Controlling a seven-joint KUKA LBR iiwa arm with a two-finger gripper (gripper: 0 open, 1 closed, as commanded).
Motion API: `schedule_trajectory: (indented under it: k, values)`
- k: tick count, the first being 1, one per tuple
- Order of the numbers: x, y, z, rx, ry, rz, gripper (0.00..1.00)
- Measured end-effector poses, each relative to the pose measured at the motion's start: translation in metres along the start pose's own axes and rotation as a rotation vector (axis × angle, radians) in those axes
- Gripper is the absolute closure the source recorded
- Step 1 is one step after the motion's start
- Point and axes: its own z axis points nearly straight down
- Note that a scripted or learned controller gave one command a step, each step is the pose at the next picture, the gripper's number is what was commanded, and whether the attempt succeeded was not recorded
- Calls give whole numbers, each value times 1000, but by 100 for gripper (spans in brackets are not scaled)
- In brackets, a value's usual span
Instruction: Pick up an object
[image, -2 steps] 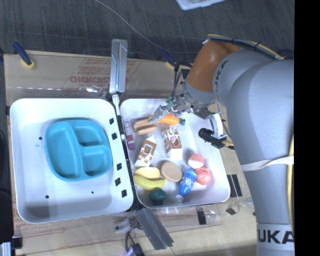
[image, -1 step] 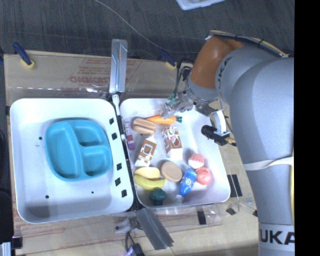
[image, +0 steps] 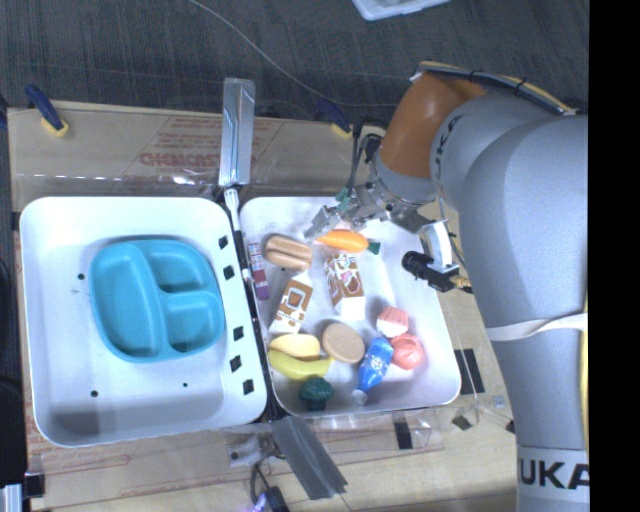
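my fingers (image: 345, 215) hover over the carrot (image: 343, 240) at the right bin's (image: 440, 375) back edge. can't tell if they're apart or together. next: drop straight down, clamp.

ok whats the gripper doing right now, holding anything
Gripper: over the far edge of the right bin, just above the toy carrot; grip cannot be told.

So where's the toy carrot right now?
The toy carrot lies in the right bin, near its far edge, just below the tool and right of the hot dog.
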Motion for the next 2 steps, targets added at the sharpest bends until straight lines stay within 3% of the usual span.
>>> schedule_trajectory:
  k: [1, 2]
  values:
    - [-24, -46, 25, 29, 16, 156, 0]
    - [-23, -44, 13, 26, 16, 150, 100]
